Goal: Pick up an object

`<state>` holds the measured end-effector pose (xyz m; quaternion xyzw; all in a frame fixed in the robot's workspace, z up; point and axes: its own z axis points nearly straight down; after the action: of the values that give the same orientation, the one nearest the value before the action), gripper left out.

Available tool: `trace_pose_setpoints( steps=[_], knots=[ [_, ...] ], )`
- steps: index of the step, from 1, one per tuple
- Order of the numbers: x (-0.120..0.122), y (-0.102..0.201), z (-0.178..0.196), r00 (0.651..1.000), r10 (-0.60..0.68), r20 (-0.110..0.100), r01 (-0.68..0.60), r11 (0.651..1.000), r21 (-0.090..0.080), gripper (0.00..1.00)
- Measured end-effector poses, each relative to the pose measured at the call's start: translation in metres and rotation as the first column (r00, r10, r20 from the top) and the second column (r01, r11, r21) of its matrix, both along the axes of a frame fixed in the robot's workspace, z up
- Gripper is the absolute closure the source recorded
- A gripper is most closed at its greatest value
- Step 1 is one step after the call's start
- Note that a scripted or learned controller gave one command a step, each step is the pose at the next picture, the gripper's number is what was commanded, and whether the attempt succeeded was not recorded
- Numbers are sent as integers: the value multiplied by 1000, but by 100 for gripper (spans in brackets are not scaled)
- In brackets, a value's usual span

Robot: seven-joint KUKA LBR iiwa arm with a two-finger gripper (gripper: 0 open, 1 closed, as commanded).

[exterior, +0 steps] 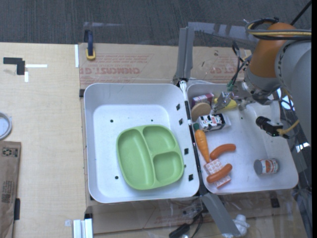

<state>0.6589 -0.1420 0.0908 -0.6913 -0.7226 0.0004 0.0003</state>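
Gripper (224, 102) low over the right white bin (247, 180), grasp state impossible to tell.
Just lower-left of it, small black-and-white box (212, 121).

In the left bin (99, 133) you have open floor all round the green divided plate (150, 156), widest along the far wall and the left side. The right bin (277, 182) is tighter. Against its left wall a carrot (201, 145), two sausages (222, 150) and a small packet lie close together, and a round brown thing (200, 109) and a black-and-white carton (213, 122) crowd the far left corner. The arm (277, 58) hangs over the far right part, with the hand (225, 100) near the cluttered corner. A small can (266, 166) lies alone near the right wall. Your clearest way down there is the bare middle, between the sausages and the can.
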Motion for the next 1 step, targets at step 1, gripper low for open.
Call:
trace_pose_setpoints(
  steps=[1],
  knots=[
    [-57,37,12,1000,-30,-2,30,1000,0,0]
  ],
)
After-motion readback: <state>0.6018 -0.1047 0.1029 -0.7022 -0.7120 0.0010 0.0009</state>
